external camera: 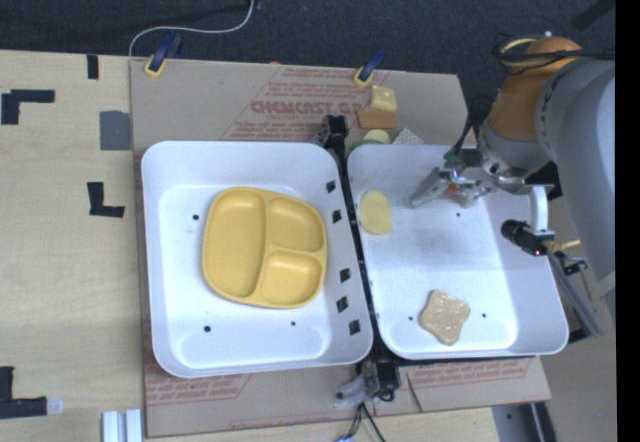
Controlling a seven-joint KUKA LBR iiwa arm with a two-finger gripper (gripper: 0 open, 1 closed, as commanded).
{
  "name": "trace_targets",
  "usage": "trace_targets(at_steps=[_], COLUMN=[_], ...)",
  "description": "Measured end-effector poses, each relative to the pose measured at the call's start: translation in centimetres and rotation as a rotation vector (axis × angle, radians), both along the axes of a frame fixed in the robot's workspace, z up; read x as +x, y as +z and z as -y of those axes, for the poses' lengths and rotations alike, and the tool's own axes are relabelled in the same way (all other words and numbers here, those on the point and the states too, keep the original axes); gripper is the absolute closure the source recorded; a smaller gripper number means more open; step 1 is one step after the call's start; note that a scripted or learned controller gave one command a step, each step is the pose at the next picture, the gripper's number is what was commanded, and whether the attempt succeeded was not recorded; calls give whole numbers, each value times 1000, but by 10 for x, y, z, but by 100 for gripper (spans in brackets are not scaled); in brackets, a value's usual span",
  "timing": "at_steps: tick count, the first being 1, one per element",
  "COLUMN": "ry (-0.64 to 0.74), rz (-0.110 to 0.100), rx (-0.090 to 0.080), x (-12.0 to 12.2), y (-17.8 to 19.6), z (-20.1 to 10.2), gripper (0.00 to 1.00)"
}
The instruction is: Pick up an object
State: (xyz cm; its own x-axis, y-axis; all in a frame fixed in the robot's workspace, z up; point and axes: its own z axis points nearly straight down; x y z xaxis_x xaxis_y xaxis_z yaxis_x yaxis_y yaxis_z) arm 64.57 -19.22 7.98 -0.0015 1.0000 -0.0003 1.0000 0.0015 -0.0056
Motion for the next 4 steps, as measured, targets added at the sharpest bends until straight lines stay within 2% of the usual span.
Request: trace_targets(at_steps=[1,2,4], ry=[-1,1,1], rz=[13,6,8], rx=[-4,-2,-2], x=[21,18,-12], y=[73,2,6], z=[33,16,-77], gripper=[0,0,0])
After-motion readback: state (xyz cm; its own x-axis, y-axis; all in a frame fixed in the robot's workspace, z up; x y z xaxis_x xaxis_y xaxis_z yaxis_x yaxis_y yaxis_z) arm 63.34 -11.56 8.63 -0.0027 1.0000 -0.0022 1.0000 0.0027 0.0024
